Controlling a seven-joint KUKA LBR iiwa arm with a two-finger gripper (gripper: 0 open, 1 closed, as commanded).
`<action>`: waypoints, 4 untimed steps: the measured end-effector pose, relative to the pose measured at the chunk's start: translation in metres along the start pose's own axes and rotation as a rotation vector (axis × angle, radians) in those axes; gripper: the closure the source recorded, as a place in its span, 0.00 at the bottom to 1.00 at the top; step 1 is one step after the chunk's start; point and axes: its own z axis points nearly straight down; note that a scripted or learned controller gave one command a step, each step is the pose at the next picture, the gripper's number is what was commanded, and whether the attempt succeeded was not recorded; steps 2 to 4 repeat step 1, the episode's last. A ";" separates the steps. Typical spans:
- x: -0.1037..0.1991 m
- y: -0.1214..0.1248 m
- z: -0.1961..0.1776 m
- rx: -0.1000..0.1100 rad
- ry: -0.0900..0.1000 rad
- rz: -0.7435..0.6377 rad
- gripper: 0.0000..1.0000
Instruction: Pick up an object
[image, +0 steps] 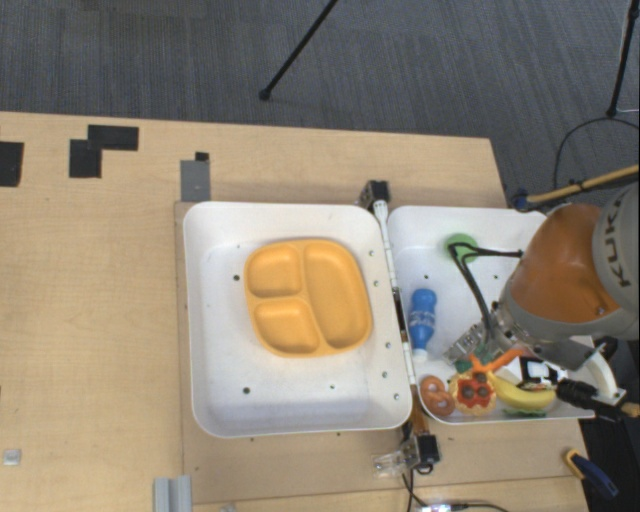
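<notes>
My gripper (474, 350) is low in the right bin (430, 235), near its front edge, under the arm's orange band (562, 268). It hangs over a cluster of toy food: a red-orange piece (474, 393), a yellow banana (522, 396) and a thin orange carrot-like piece (500, 359). A brown ring-shaped piece (435, 391) lies just left of them. A blue bottle (422, 316) lies along the bin's left wall, a short way left of the gripper. A green object (461, 246) rests at the back. The arm hides the bin's right side.
The left bin (215, 330) holds a yellow three-compartment plate (306, 296) in its middle. A black cable (478, 290) runs from the green object toward the gripper. A divider rail (392, 290) separates the two bins. Tan benchtop surrounds them.
</notes>
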 end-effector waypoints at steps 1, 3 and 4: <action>0.041 0.025 -0.097 0.011 0.010 0.066 1.00; 0.041 0.025 -0.097 0.011 0.010 0.066 1.00; 0.041 0.025 -0.097 0.011 0.010 0.066 1.00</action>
